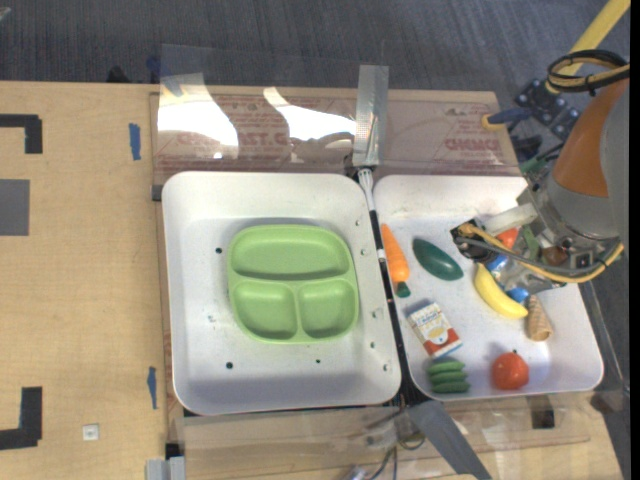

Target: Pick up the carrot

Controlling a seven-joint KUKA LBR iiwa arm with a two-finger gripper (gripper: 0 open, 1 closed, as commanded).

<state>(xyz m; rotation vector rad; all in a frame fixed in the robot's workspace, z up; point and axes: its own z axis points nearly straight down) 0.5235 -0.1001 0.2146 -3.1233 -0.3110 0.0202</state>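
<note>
The carrot (396, 255) lies against the right bin's (585, 363) left wall, centre frame. The gripper (508, 258) hovers at right over the banana (498, 293); I cannot tell its state. Risk: the wall could block a clean grasp, judging from here.

A robotics lab is showing here: a plywood bench (80, 268) marked with blue tape strips (134, 140) is sitting on grey carpet (300, 18), bearing two shallow white plastic bins (190, 218).
</note>
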